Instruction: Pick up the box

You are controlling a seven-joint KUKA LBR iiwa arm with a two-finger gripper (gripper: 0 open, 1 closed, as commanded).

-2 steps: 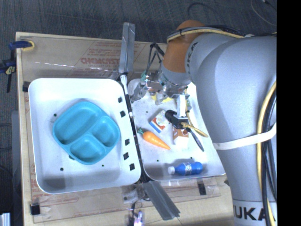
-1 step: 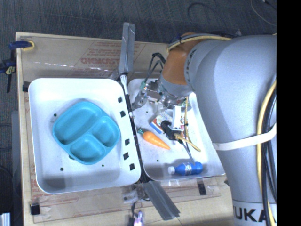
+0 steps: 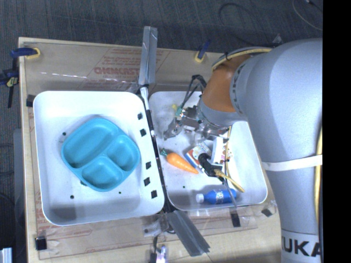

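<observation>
Arm low over the right bin's clutter, blue tray alone in the left bin.

In the left bin (image 3: 49,201) lies a blue sectioned tray (image 3: 100,153), flat and near the middle. A grey divider bar (image 3: 147,53) runs up from the seam between the two bins. In the right bin (image 3: 164,106) an orange carrot (image 3: 181,161) lies near the left wall, with the small white box (image 3: 218,148) just beside it to the right, partly hidden by other small items. A blue bottle (image 3: 218,196) lies on its side along the front wall. The gripper (image 3: 189,120) sits low in the bin's upper middle, above the carrot and apart from the box; whether it is open or closed cannot be told. The grey arm (image 3: 285,119) covers the bin's right side.
</observation>
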